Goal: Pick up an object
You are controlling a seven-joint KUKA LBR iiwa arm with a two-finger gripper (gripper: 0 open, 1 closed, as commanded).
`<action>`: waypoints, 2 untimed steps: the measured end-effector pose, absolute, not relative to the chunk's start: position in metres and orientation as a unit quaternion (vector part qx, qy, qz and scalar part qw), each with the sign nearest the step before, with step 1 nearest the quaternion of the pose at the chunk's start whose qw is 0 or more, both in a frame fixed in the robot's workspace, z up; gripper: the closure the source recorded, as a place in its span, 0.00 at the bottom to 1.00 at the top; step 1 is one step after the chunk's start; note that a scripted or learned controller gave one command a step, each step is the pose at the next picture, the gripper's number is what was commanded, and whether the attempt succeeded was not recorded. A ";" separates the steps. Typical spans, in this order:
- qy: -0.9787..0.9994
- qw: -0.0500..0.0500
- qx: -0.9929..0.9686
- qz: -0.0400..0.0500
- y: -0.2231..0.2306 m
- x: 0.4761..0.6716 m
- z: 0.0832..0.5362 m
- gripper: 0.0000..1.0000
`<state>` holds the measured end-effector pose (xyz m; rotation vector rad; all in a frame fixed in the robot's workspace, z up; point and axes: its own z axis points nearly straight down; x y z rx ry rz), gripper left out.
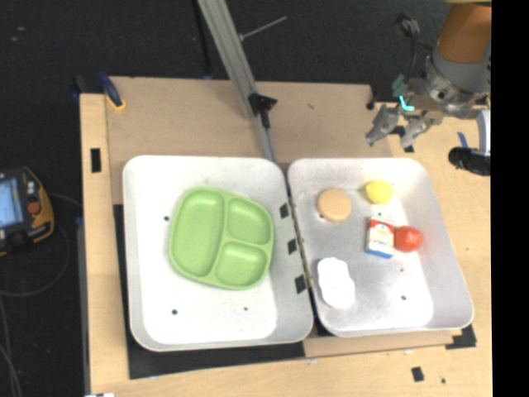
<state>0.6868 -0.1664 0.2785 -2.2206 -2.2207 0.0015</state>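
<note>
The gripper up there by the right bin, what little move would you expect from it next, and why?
Probably a short move toward the yellow ball and down. The gripper hangs just outside the right bin's far rim, holding nothing. The ball is the nearest item, just inside that rim, and it lies apart from the tan disc, so there seems room around it.

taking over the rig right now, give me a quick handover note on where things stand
Gripper: above the bench past the far edge of the right bin, nothing seen between its fingers.
Right bin holds: tan round piece, yellow ball, small carton, red object touching the carton, white object at the near left.
Left bin holds a green divided plate.
Done: nothing picked yet.
Left: bring the gripper down over one object, grasp and lift.
</note>
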 end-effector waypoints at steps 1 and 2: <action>-0.708 -0.001 -0.707 0.000 -0.166 0.688 0.281 0.00; -0.707 0.000 -0.707 0.001 -0.167 0.689 0.239 0.00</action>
